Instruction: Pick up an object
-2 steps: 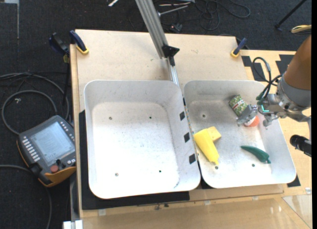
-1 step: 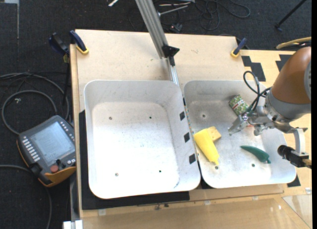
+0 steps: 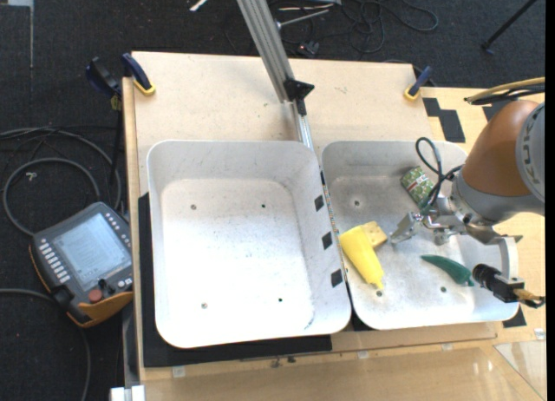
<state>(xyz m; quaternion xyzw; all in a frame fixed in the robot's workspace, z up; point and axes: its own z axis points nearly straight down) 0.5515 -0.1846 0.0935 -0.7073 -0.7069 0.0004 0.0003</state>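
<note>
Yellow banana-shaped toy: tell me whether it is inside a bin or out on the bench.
Inside. The yellow banana-shaped toy lies flat on the floor of the right white bin, near its left wall, beside the green leaf-shaped piece.

One fixed camera looks down at a slant from high above the bench (image 3: 260, 95). Both white bins (image 3: 234, 243) sit mid-frame; the arm (image 3: 507, 161) enters at three o'clock.

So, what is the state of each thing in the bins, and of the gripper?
Yellow piece: lying in right bin, by the divider.
Green can: lying near the bin's back.
Green piece: lying flat, below the arm.
Gripper: low beside yellow piece, holding nothing visible.
</note>
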